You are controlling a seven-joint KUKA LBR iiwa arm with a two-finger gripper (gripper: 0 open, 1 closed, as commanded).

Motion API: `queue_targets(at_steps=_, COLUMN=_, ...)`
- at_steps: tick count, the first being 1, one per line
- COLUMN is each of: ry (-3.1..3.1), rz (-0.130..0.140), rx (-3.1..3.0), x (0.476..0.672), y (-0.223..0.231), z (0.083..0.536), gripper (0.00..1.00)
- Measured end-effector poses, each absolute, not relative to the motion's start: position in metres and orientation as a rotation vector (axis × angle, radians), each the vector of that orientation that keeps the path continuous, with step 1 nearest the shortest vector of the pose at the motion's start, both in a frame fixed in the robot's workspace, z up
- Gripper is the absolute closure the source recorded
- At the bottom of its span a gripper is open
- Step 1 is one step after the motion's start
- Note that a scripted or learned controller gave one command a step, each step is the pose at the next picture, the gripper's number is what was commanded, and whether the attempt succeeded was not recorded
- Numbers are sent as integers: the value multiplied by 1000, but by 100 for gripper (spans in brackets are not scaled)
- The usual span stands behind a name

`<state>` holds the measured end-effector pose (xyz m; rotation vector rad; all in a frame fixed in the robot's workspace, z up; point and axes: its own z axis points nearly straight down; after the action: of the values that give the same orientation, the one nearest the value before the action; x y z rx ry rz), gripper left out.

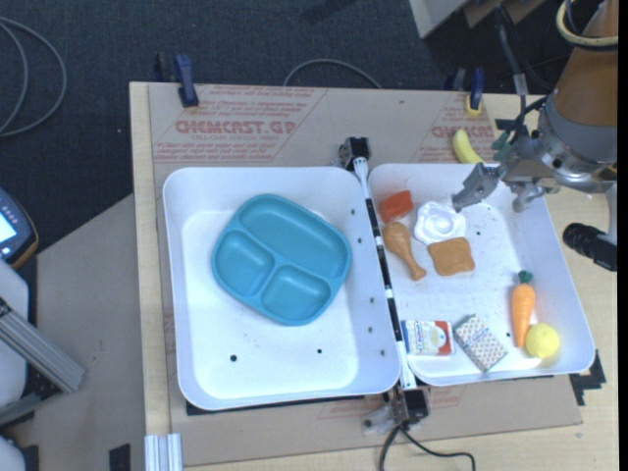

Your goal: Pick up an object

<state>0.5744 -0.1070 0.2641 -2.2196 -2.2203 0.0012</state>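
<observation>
Fried egg (438,224) — lying in the right bin (561,263) between tomato slice (396,205) and toast (451,257) — sits just beside the claw (478,185), its finger state indiscernible.

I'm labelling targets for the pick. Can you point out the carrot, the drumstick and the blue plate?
carrot (522,308): camera view, middle of the orange body.
drumstick (402,246): camera view, on the thick meaty end.
blue plate (257,232): camera view, on the bare upper compartment.
</observation>
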Motion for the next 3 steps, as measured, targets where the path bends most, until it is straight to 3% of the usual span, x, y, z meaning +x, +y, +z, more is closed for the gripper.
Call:
queue_targets(at_steps=1, ry=-2212, rz=9, rx=-2222, x=576, y=-151, z=187, gripper=0)
queue_targets(at_steps=2, ry=-2218, rz=5, rx=-2215, x=589, y=-140, z=78, gripper=0)
queue_targets(at_steps=3, ry=-2222, rz=-2, rx=-2225, x=591, y=-142, z=95, gripper=100)
